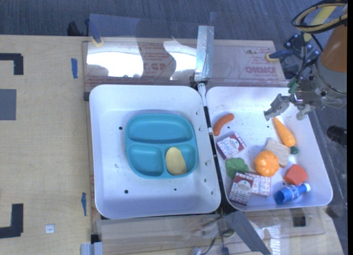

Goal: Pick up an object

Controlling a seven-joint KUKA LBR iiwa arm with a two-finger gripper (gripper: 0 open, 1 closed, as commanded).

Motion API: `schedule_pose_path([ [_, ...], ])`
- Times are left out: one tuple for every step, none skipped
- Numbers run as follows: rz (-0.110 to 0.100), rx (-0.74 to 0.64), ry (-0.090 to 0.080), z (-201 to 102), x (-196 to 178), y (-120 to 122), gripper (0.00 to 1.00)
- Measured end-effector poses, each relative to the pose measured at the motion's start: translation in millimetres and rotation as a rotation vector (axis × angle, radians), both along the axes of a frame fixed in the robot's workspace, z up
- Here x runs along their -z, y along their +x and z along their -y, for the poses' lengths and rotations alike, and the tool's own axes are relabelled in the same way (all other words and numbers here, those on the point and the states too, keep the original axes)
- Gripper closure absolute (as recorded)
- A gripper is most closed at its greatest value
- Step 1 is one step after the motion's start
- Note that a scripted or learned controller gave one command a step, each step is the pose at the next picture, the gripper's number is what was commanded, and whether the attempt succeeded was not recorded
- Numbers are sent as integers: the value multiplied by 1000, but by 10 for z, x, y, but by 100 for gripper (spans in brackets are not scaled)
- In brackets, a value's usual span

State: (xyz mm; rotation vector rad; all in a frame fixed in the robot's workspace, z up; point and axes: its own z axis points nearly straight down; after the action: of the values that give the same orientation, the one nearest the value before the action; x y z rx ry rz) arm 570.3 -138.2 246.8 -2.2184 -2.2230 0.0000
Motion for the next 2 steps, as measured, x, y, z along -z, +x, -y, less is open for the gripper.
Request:
schedule_pose_path([
  [-11, -108, 2, 395, 1173, 146, 0],
  [10, -260, 5, 723, 1584, 324, 0],
])
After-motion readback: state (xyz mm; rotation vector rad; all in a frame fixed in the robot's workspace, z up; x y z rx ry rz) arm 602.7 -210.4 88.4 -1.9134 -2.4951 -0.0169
